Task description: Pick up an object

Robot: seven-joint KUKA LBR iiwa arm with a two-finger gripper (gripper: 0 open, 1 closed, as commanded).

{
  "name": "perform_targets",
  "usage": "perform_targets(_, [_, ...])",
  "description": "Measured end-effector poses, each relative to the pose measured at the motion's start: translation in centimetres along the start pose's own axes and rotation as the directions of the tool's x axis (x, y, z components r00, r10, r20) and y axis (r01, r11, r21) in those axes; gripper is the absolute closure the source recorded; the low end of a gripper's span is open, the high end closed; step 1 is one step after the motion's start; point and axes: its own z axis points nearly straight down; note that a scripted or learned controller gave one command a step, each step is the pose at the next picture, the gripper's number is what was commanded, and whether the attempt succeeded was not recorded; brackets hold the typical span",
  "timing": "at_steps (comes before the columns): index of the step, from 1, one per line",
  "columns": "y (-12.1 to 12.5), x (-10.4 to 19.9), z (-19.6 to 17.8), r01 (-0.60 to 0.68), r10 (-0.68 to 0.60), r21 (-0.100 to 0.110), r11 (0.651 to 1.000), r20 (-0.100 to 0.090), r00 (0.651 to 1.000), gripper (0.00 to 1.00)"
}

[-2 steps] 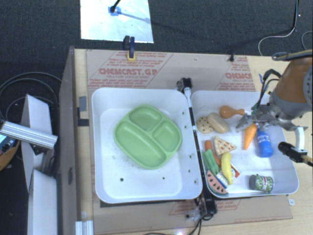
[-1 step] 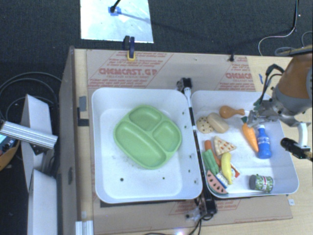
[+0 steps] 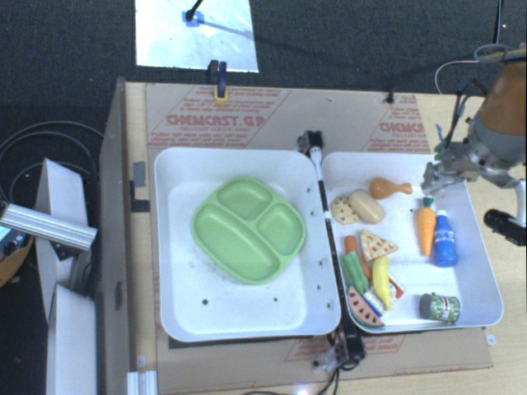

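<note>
bench [image 3: 247,109]: one, brown board with red print, centre of frame
bins: two, white and shallow, side by side; left bin [image 3: 177,220] at centre, right bin [image 3: 478,262] at right
arm [image 3: 502,113]: one, grey with orange band, upper right edge of frame
gripper [image 3: 431,181]: one, over the upper right part of the right bin, just above the carrot top; cannot tell if clenched or released, nothing seen in its grasp
green tray [image 3: 249,230]: one, three compartments, lies in the left bin, tilted
toys in right bin: ten counted
carrot [image 3: 425,229]: one, orange, right part of bin, long axis near vertical in frame, green top up toward the gripper, tip down
blue bottle [image 3: 444,239]: one, just right of the carrot, touching or nearly, long axis vertical, white cap up
banana [image 3: 381,278]: one, yellow, lower middle, long axis near vertical
green vegetable [image 3: 356,271]: one, left of banana, long axis slanted
watermelon slice [image 3: 365,304]: one, lower left corner
drumstick [image 3: 389,188]: one, top of bin, bone end pointing right
bread roll [image 3: 366,206]: one, below drumstick
pizza slice [image 3: 375,245]: one, middle
cookie [image 3: 343,211]: one, left of roll, touching
can [image 3: 440,307]: one, lower right, on its side
</note>
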Motion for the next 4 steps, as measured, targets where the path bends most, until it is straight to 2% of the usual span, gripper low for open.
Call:
perform_targets(1, [-0.1,-0.1,0.5,-0.003,0.003,0.006,1.0,-0.001,1.0,0.0])
perform_targets(2, [-4.3,3.2,6.4,-0.004,0.004,0.015,1.0,-0.004,1.0,0.0])
perform_targets(3, [-7.5,6.5,5.1,-0.002,0.002,0.011,1.0,-0.004,1.0,0.0])
perform_targets(4, [-10.3,7.6,10.1,-0.008,0.008,-0.003,1.0,0.001,1.0,0.0])
